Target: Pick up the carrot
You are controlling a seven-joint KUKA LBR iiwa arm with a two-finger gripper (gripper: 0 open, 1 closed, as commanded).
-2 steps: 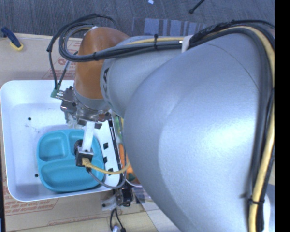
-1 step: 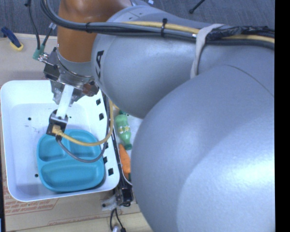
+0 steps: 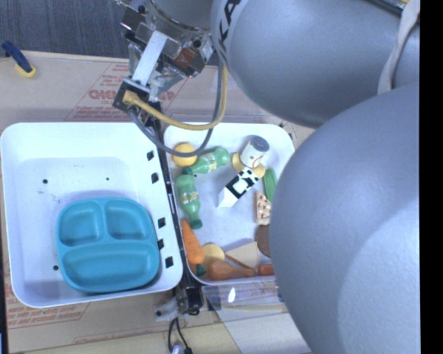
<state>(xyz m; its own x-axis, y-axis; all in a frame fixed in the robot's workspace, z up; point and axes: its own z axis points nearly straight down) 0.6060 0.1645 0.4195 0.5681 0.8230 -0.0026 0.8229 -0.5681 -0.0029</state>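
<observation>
The carrot (image 3: 192, 245) is orange and lies along the left wall of the right bin (image 3: 284, 135), near its front corner, pointing toward the back. My gripper (image 3: 159, 63) hangs high above the back edge of the bench, over the divide between the two bins and well away from the carrot. The arm's big grey body covers the right side of the right bin.
The left bin (image 3: 15, 198) holds a blue divided plate (image 3: 107, 246). Around the carrot lie two green bottles (image 3: 189, 199), a yellow ball (image 3: 183, 153), a black-and-white toy (image 3: 240, 184), a pizza slice (image 3: 263, 209), a pale round piece (image 3: 213, 253) and an orange-brown stick (image 3: 229, 271).
</observation>
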